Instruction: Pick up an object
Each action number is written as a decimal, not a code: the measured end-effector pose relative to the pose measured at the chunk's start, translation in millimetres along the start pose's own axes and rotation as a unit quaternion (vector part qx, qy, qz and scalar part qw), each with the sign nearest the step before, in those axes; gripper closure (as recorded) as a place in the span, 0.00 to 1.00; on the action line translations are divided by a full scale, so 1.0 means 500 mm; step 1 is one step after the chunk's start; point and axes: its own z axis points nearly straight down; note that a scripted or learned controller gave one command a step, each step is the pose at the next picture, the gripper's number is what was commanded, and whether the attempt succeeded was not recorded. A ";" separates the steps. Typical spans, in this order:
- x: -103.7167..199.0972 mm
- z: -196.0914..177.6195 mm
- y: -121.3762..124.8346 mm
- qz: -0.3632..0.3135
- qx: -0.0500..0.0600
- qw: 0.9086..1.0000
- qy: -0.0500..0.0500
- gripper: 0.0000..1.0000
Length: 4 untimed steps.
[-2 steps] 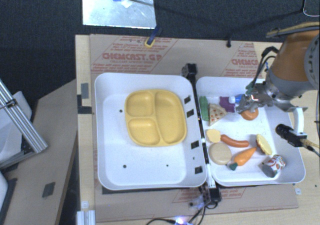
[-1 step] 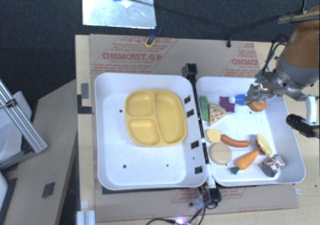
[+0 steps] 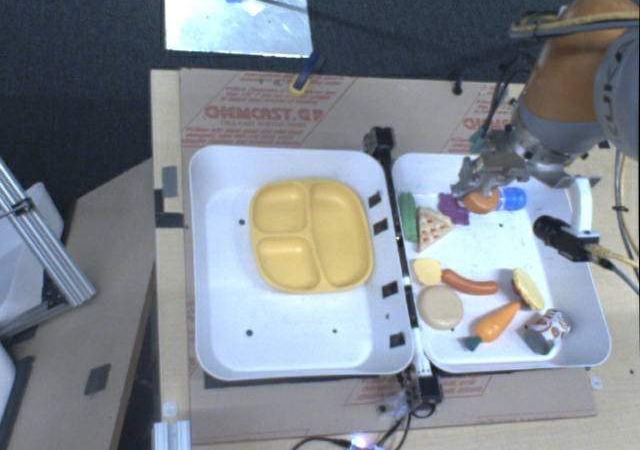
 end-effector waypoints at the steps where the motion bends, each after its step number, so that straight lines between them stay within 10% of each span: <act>1: 0.044 0.032 -0.007 0.002 0.001 1.000 -0.001 1.00; 4: 0.029 0.013 0.006 0.005 0.001 1.000 -0.001 1.00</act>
